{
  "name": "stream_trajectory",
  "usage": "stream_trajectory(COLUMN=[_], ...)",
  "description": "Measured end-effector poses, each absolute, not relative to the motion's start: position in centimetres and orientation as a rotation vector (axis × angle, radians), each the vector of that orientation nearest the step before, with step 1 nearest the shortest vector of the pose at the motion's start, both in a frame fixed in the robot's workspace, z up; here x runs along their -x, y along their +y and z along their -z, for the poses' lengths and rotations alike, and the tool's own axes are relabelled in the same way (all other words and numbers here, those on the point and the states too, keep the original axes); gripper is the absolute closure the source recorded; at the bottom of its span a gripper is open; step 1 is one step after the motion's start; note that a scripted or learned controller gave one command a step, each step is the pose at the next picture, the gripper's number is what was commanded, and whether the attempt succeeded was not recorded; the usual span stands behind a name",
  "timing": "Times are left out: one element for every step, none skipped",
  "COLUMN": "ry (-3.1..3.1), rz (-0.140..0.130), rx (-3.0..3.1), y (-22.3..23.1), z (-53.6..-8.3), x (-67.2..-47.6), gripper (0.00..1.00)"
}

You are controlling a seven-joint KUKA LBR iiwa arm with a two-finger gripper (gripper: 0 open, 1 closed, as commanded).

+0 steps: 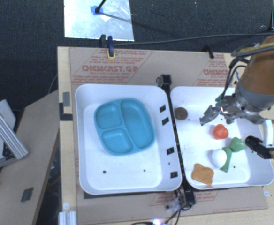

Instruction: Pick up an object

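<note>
In the right bin (193, 97) lie several small objects: a brown disc (180, 113), a red-orange piece (220, 131), a white egg-shaped piece (218, 157), a green piece (232, 148) and a tan-orange piece (202, 173). My gripper (219, 118) hangs over the middle of this bin, just behind the red-orange piece. Its grey fingers (207, 117) are spread apart, open, with nothing between them. The red-orange piece rests on the bin floor, right in front of the fingertips.
The left bin (87, 172) holds a blue divided plate (124, 125). A black and white fitting (261, 144) juts over the right bin's right wall. A cable (174, 41) runs across the back of the bench. The arm's grey and orange body (263, 78) looms at the right.
</note>
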State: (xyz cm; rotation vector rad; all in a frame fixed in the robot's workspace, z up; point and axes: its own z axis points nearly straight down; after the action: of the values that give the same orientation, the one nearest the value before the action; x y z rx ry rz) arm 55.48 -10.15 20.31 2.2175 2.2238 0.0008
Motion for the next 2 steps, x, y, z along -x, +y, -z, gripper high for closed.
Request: stream_trajectory(ry=[2.224, 2.224], rz=[0.002, 0.003], rx=[-2.222, -2.222], y=[-10.4, -11.2], z=[-16.1, -11.3], x=[-55.7, -56.0], gripper=[0.0, 0.0])
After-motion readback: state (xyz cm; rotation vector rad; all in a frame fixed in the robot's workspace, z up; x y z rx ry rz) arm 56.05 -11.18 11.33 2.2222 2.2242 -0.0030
